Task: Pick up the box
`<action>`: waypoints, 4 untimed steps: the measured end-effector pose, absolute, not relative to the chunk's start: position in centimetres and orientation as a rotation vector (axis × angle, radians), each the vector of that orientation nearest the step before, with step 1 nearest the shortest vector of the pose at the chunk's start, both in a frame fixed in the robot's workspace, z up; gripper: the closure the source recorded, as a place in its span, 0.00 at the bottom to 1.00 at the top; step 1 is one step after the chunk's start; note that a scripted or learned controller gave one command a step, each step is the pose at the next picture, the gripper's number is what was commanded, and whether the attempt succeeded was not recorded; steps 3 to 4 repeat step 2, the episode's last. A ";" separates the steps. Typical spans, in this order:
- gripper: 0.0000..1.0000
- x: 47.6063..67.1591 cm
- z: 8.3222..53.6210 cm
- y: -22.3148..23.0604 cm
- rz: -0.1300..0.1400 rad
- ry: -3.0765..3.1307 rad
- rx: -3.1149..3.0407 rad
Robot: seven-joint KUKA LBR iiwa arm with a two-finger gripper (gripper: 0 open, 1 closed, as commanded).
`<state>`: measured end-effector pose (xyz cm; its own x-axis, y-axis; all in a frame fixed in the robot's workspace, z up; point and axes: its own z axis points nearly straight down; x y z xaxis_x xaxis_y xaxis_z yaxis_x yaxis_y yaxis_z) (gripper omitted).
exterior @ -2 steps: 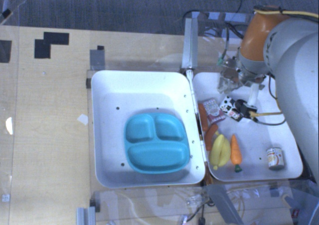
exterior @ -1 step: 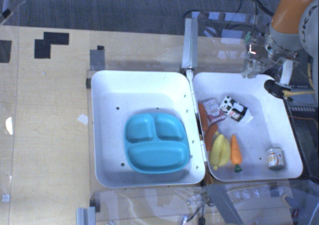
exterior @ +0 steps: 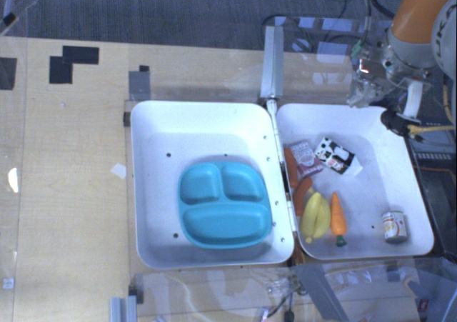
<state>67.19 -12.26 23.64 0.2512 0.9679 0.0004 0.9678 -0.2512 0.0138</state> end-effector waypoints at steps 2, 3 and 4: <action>1.00 65.5 8.9 -19.7 0.007 1.591 2.705; 1.00 65.5 8.9 -19.7 0.007 1.591 2.705; 1.00 65.5 8.9 -19.7 0.007 1.591 2.705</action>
